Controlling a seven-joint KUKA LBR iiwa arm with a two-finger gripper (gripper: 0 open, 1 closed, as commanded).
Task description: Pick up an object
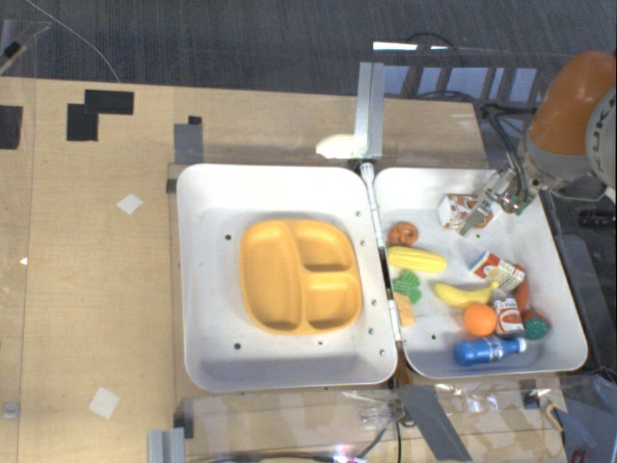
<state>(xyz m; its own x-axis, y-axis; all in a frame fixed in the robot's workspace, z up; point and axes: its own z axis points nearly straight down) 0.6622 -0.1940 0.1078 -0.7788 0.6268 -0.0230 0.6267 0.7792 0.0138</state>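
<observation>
The gripper (503, 197) hangs over the back part of the right bin (569, 345), just beside a small white and brown packet (461, 210). If its jaws are open or closed, I cannot tell. I judge this as the approach step: next it must come down exactly on the packet and close. The packet looks crumpled, light and thin, lying apart from the toy foods nearer the front.
</observation>
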